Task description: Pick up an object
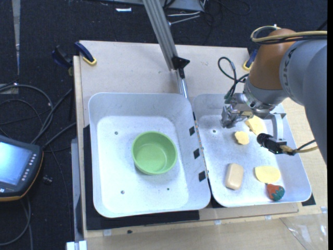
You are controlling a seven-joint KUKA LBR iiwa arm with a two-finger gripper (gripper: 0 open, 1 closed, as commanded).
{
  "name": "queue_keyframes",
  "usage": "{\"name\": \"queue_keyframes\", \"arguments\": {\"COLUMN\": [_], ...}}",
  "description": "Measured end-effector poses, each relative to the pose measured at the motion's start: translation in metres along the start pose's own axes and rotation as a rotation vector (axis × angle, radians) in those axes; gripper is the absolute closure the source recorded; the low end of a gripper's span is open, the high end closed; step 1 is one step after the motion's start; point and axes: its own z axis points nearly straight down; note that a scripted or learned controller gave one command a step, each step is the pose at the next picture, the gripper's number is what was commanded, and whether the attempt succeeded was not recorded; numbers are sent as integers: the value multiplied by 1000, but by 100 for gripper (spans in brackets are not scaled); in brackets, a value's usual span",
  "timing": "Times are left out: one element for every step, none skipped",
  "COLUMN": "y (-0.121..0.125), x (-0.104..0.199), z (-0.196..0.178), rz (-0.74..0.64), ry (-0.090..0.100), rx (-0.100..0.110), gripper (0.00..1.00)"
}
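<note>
Right bin (296, 184), nearest rim at 5 o'clock: red-and-teal toy (275, 191), yellow flat piece (267, 174) just behind it, tan block (234, 176) to its 9 o'clock. Further back, small yellow lump (241, 137) just at 4 o'clock of gripper (229, 121), pale yellow slab (255, 125) beside it. Gripper low over bin's far-left part, nothing seen held, opening can't tell; green bowl (154, 152) mid left bin (104, 139).

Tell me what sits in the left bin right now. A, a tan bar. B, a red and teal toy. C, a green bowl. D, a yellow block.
C: the green bowl stands alone in the left bin, while the yellow, tan and red pieces all lie in the right bin.
</note>
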Motion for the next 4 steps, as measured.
{"name": "queue_keyframes", "arguments": {"y": [-1, 0, -1, -7], "x": [0, -1, -7, -15], "z": [48, 37, -21, -73], "rz": [0, 1, 1, 1], "ry": [0, 1, -1, -1], "rx": [0, -1, -8, -7], "gripper": [0, 100, 100, 100]}}
